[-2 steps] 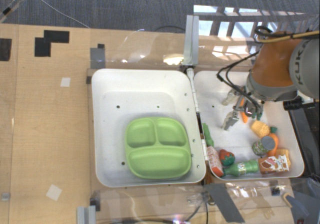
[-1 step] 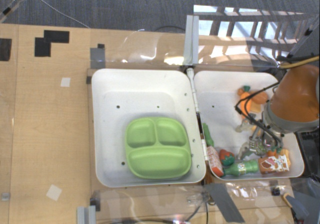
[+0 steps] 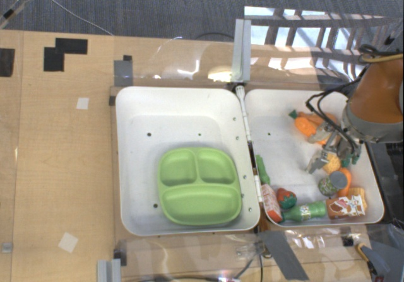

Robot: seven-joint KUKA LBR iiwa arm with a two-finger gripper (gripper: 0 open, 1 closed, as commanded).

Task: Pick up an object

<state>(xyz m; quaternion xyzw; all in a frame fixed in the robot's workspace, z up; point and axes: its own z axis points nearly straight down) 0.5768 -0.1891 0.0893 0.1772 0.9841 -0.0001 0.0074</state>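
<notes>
The grey arm with its orange band [image 3: 377, 94] reaches in over the right-hand shallow white bin [image 3: 278, 148], and the two-finger gripper [image 3: 329, 151] is down among the toys near that bin's right wall. Its fingers [image 3: 315, 164] look spread apart, metal tips pointing down and towards the bin's middle, but whether anything sits between them I cannot tell; a small yellow piece [image 3: 331, 161] lies right at the tips, touching or just under them. Just behind the gripper, towards the bin's far edge, sits an orange carrot-like toy with a green top [image 3: 305, 124]. On the near side of the gripper there is a round grey-green object [image 3: 329, 186] touching a grey and orange piece [image 3: 341, 179].

Along the bin's near edge lies a row: an orange juice carton [image 3: 347, 206] in the near right corner, a green bottle lying on its side [image 3: 305, 212] beside it, a red strawberry-like toy [image 3: 286, 199], and a red and white packet [image 3: 269, 200] against the near left corner. A slim green stick [image 3: 261, 169] rests along the left wall.

The left-hand white bin [image 3: 139, 123] carries a light green plastic divided plate [image 3: 199, 185], lying flat towards its near right corner. Both bins sit side by side on the pale wooden worktop [image 3: 57, 167].
</notes>
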